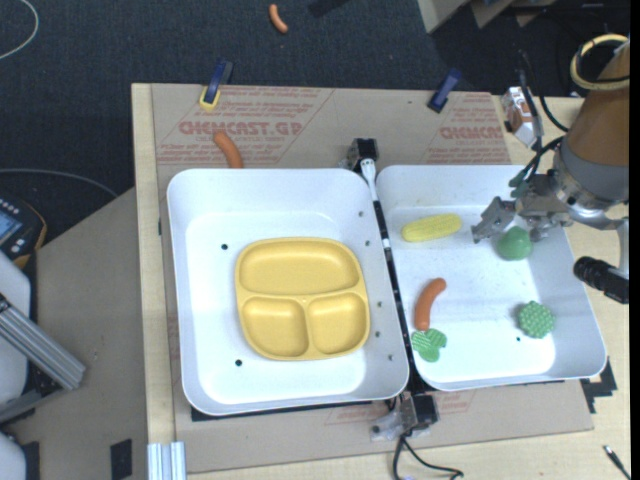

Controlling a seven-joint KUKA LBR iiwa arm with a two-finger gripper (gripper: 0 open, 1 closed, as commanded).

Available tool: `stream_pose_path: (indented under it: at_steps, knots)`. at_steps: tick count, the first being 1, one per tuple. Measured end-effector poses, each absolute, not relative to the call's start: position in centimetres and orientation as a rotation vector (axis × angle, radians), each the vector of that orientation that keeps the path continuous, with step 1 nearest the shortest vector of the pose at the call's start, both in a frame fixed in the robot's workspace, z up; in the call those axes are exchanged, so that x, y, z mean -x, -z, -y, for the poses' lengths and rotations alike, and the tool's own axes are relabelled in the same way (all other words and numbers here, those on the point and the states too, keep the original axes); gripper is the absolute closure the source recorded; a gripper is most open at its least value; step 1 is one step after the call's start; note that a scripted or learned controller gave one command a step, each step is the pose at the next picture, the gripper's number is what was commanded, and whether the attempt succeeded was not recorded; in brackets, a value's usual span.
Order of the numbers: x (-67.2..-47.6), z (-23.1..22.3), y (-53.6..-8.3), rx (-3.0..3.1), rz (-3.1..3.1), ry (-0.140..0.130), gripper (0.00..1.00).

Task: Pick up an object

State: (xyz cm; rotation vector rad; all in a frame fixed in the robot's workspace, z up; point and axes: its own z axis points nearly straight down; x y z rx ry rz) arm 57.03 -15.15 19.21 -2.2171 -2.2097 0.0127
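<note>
My gripper (514, 230) hangs over the upper right part of the right bin (470, 368), open, with its fingers spread wide. A small round green object (516, 245) lies just beneath and between them, on the bin floor, and nothing closes on it. In the same bin lie a yellow corn cob (431, 229) to the left, an orange sausage (429, 302) in the middle, a green leafy piece (430, 344) at the front left, and a green bumpy ball (536, 319) at the front right.
The left bin (200, 268) holds a yellow three-compartment plate (300, 296). An orange sausage (229, 149) lies on the board behind the left bin, and another (278, 17) lies on the dark floor. Clamps (213, 85) hold the board's back edge.
</note>
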Motion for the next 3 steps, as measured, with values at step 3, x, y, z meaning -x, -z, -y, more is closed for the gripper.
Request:
stream_pose_path:
  at_steps: [3]
  knots:
    - [-57.2, 15.0, -9.3, 2.217, 2.217, -0.005, 0.00]
